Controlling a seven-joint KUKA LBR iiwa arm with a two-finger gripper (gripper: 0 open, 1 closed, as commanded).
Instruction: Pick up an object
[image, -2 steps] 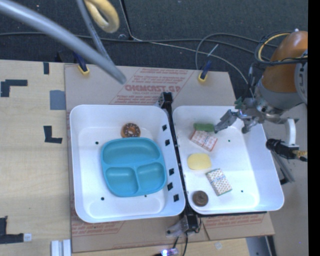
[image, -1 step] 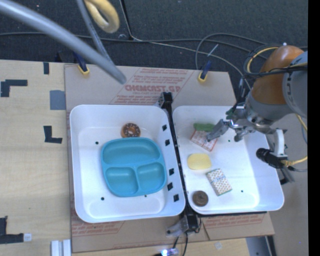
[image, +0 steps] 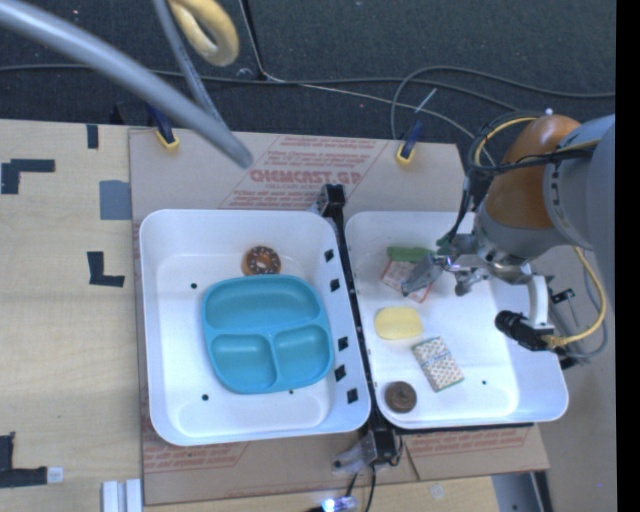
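Glossy white plastic bins (image: 160, 300), smooth blue plastic tray (image: 266, 332), matt cardboard underlay (image: 300, 170)

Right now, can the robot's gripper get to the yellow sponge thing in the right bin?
Probably yes. The gripper hangs in the right bin, just above the yellow sponge, and nothing lies on top of it. The patterned packet sits close beside it, though.

Red printed lettering runs across the brown cardboard sheet (image: 300, 165) at upper centre; the words are too blurred to read.
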